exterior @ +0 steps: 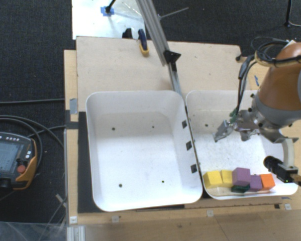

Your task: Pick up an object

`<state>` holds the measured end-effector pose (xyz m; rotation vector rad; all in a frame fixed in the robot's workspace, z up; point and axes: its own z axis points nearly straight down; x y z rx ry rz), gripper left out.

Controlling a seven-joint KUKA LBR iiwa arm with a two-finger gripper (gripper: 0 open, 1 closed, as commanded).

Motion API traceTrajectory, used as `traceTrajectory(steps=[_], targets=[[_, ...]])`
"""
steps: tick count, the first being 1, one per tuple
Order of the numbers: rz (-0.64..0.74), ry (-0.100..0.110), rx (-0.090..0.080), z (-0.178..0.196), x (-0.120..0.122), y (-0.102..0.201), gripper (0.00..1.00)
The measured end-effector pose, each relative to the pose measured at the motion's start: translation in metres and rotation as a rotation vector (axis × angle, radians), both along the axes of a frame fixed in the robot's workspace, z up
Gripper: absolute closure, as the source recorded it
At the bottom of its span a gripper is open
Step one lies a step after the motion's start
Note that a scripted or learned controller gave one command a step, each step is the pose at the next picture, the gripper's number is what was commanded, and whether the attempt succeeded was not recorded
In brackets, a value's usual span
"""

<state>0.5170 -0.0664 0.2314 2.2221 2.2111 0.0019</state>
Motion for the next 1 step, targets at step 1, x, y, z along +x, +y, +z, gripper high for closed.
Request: traceTrajectory(steps=[1], targets=[[0.008,0.004,0.003,-0.001,-0.0009,0.0043,0.0]])
